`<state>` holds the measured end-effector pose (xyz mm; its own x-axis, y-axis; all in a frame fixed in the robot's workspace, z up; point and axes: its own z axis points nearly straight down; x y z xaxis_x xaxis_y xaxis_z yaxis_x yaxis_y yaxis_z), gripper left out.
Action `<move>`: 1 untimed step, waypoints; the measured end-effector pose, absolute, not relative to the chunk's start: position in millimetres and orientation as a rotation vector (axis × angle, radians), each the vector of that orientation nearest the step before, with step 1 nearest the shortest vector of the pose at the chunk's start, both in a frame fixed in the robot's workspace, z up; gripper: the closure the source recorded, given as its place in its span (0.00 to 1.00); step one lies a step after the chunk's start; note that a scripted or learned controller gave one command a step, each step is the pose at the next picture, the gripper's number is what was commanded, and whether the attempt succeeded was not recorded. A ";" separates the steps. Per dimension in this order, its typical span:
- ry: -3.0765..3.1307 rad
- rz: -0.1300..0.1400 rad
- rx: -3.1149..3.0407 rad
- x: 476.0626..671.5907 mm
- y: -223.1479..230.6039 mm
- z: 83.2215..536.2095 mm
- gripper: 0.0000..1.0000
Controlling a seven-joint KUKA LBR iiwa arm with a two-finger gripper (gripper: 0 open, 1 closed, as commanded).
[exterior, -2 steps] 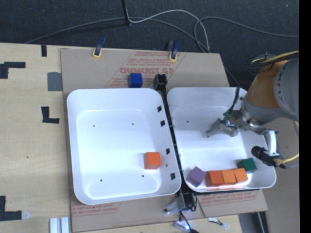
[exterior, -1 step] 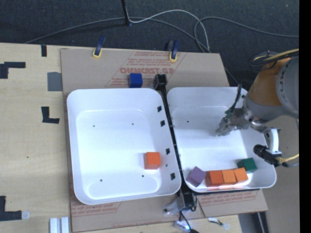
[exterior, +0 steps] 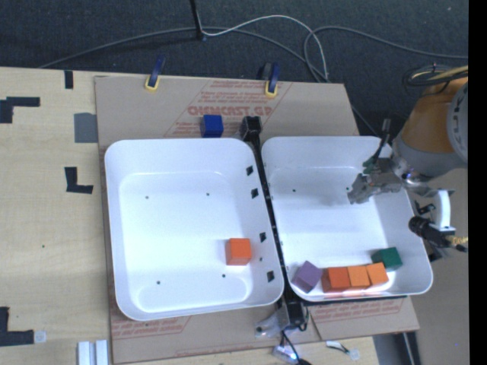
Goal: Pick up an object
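Over the right bin (exterior: 346, 149), toward its far right corner, the gripper (exterior: 364, 189) hangs above bare white floor with nothing visible between its fingers; whether those fingers are spread or pressed together cannot be told, since at this slant they read as one grey mass. Judged from this, the pick is not yet accomplished: no object is lifted and none is in contact with the tool. Candidate objects lie along the near wall of the right bin, well apart from the gripper: a purple block (exterior: 307, 276) at the near left corner, then two orange blocks (exterior: 335, 279) and (exterior: 358, 277) touching side by side, then a paler orange block (exterior: 377, 274) against them, and a green block (exterior: 389, 258) just beyond that one, toward the bin's right side. A lone orange cube (exterior: 239, 251) sits in the left bin (exterior: 179, 152), left of the right bin across the shared divider. A blue block (exterior: 212, 125) rests on the cardboard beyond the bins, to the far left of the right bin's far wall. Remaining work, as assessed: travel to a chosen object, descent, closure and lift. Limits of observation: the arm (exterior: 435, 124) is cut off at the frame edge; the row of blocks is packed tightly, so their boundaries and any gap for a finger are hard to make out; the gripper's height above the bin floor cannot be established.
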<state>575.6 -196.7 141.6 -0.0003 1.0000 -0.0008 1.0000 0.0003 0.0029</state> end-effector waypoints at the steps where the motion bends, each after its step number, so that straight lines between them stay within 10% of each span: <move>1: 2.219 0.004 2.218 578.0 -195.4 204.4 1.00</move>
